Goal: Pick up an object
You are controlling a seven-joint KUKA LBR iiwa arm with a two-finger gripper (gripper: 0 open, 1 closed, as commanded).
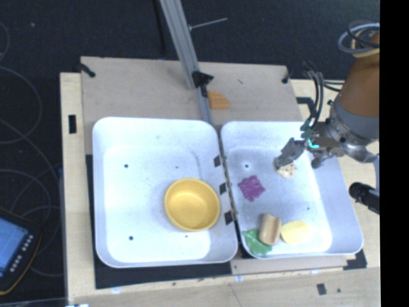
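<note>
My gripper [303,157] hangs over the upper right part of the right bin [332,197], its two dark fingers spread open. A small cream piece with dark specks [286,169] lies just under the left fingertip [285,158]; it is not between the fingers. Lower down in the same bin lie a purple lumpy piece [251,187], a tan cylinder [269,228], a pale yellow object [294,232] and a green piece [255,242] in the front left corner. A yellow bowl [192,204] sits in the left bin [121,171].
A grey metal rail [182,40] slants down from the top to the divide between the bins. A small orange item [217,100] lies on the bench behind the bins. The arm's orange band [363,85] rises at the right edge.
</note>
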